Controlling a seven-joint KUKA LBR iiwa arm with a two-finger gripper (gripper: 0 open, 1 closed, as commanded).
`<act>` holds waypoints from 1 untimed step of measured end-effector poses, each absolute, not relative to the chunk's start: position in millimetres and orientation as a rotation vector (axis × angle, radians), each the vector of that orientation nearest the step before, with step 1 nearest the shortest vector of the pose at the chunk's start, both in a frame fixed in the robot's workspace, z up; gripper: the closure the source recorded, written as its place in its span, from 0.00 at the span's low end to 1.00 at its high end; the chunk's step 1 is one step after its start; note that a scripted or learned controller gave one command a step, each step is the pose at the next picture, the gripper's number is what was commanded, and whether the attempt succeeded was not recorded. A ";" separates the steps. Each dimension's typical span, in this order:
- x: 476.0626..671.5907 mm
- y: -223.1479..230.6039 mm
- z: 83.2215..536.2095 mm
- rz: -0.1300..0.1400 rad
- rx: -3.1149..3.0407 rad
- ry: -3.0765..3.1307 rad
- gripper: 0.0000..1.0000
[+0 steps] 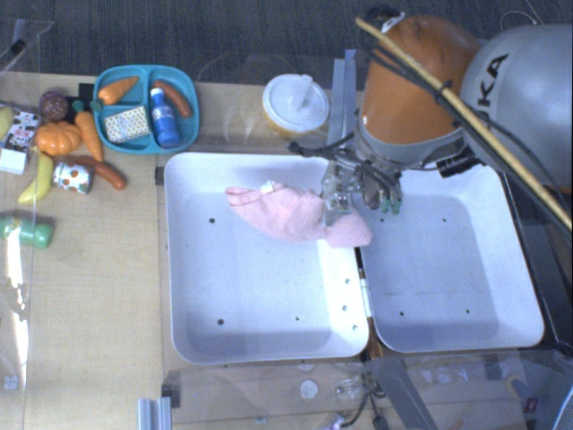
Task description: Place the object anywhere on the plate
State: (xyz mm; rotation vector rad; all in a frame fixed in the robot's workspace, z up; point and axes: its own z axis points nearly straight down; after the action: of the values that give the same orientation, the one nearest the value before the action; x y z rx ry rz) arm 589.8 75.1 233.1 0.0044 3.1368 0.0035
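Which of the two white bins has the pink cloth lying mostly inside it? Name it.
The left bin. Most of the pink cloth lies on its floor near the top edge, its right end draped over the seam toward the right bin, beneath the claw.

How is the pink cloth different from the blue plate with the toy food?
The pink cloth is soft and crumpled, while the blue plate is stiff, rounded and split into compartments. The cloth lies in the left white bin, draped toward the edge shared with the right bin; the plate sits on the wooden bench beyond the bins. The cloth lies right under the gripper; the plate is far from it. The plate carries toy food; the cloth carries nothing.
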 end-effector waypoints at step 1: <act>559.8 116.1 227.4 0.004 -0.002 3.138 1.00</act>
State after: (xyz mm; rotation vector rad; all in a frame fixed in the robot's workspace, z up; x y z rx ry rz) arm 559.8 116.1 227.4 -0.0023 3.1377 0.0036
